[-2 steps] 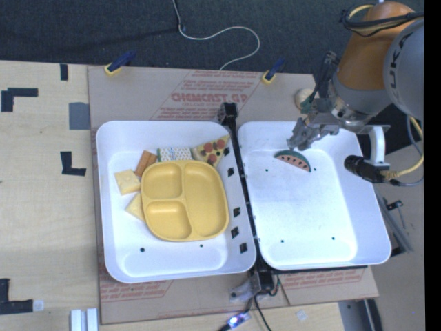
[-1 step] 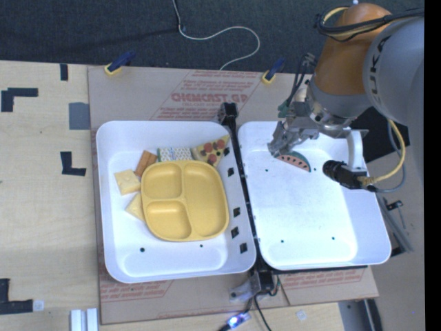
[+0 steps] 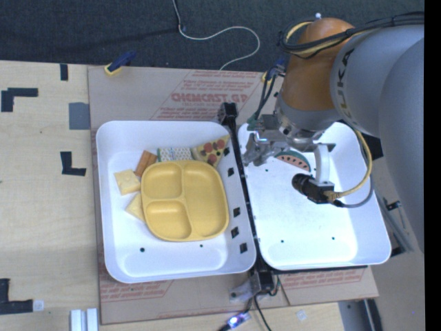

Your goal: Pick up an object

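My gripper (image 3: 260, 150) hangs low over the upper left corner of the right bin (image 3: 324, 250), close to the divider between the bins. A red watermelon-slice toy (image 3: 295, 161) lies just to the right of it, partly hidden by the wrist. In the left bin (image 3: 114, 247) a yellow divided plate (image 3: 185, 200) sits in the middle. Around its top and left lie pale cracker pieces (image 3: 127, 182), a brown wafer (image 3: 145, 162), a speckled green-white piece (image 3: 173, 154) and a pizza-slice toy (image 3: 212, 149). I see nothing held in the gripper.
The arm's grey and orange body (image 3: 324, 61) covers the top of the right bin. A black plug on a yellow cable (image 3: 313, 188) hangs over that bin's middle. Black clips (image 3: 238, 205) line the divider. The bins rest on cardboard (image 3: 200, 95).
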Controlling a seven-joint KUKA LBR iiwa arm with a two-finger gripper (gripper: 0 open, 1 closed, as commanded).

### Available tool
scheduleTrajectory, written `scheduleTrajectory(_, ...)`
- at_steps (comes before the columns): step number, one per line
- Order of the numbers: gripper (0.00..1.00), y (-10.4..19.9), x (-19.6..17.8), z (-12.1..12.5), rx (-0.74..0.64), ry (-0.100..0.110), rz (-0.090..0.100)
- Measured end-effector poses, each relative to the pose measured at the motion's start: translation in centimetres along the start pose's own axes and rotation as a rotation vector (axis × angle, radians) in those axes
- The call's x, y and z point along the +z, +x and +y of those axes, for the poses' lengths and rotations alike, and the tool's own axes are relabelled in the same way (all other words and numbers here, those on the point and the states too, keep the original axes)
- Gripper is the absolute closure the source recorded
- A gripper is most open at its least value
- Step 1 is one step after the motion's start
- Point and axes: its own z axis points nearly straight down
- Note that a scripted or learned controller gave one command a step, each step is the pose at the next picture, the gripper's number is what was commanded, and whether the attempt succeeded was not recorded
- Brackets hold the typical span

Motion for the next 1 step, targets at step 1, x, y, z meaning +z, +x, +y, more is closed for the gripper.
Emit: scheduleTrajectory(1, 1.00, 3.55, -0.91, -0.28, 0.001, -0.003, -0.001)
